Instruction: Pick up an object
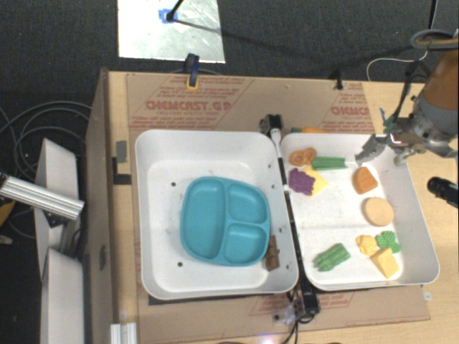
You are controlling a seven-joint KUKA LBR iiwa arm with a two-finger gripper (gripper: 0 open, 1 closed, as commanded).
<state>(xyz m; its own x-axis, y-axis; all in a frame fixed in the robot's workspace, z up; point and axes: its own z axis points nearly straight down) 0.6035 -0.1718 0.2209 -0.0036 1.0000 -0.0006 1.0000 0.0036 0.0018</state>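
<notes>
My gripper (385,152) hangs over the far right part of the right bin (416,224), open with nothing between its fingers. An orange bread piece (364,180) lies just in front of it and slightly left. Further left sit a green bean-like stick (328,163), a small orange pretzel (303,156) and purple grapes (301,181). A tan round bun (378,211) rests mid-bin. Near the front lie a green pickle (332,256), a broccoli piece (388,239) and a yellow cheese wedge (386,262).
The left bin (161,192) holds a blue divided plate (224,221) and a small brown item (272,253) by its right wall. An orange piece (313,130) lies behind the right bin. Cables hang at the far right.
</notes>
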